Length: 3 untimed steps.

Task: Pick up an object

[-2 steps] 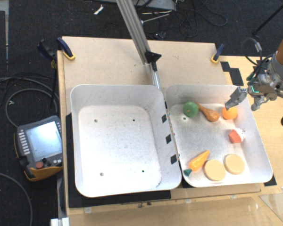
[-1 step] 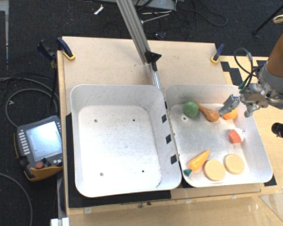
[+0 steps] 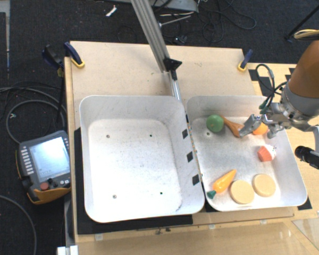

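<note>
Right bin (image 3: 287, 195) with green ball (image 3: 215, 123), carrot (image 3: 224, 180), two round biscuits (image 3: 253, 188), left bin (image 3: 95, 110)

The tan wooden bench (image 3: 127, 70) bears two shallow white bins, left (image 3: 93, 108) and right (image 3: 292, 166), touching.

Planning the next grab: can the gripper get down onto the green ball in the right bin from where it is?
Probably yes. The green ball sits apart from the bin wall with bare floor around it, and the gripper hovers just to its right; only an orange piece lies between them.
</note>
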Each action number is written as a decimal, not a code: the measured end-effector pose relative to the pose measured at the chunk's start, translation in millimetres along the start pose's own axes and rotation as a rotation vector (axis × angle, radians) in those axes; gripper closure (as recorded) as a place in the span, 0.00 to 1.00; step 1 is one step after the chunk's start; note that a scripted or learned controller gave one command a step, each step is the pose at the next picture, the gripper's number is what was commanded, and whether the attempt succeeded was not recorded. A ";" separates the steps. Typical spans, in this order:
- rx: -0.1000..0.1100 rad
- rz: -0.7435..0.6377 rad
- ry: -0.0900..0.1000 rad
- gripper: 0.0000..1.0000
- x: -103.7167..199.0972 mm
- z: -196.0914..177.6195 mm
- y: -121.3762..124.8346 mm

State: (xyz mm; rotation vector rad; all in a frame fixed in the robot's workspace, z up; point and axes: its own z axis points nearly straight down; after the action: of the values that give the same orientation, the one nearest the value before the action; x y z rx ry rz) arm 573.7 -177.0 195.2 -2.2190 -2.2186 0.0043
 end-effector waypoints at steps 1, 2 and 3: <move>0.002 0.000 0.001 0.00 7.2 61.4 -5.0; -0.007 0.000 -0.001 1.00 6.2 47.2 -2.9; -0.011 -0.004 -0.003 1.00 12.4 -14.7 -1.8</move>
State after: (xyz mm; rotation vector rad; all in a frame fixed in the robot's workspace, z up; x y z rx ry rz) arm 572.0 -164.6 210.0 -2.2219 -2.2297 -0.0055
